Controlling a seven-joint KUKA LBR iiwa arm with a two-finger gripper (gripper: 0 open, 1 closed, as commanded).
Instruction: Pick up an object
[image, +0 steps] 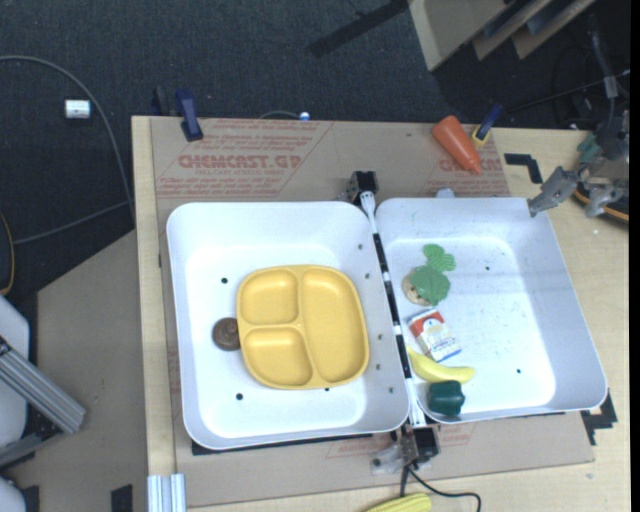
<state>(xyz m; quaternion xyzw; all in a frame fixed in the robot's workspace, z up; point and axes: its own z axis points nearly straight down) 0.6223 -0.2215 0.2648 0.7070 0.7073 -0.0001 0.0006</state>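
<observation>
The right bin (520, 300) holds several small items along its left wall. They are a green leafy toy (435, 268), a red and white carton (437, 335), a yellow banana (440, 368) and a dark green pepper (446, 399). In the left bin (200, 260) lies a yellow divided plate (300, 326) with a brown round piece (226, 333) at its left side. My gripper (588, 182) is at the view's right edge, just beyond the right bin's far right corner. It is far from every item, and nothing is seen held in it.
An orange carrot-like toy (458, 145) lies on the bench behind the right bin. Blue clamps (187, 115) stand at the bench's back edge. Black brackets (362, 186) sit between the bins.
</observation>
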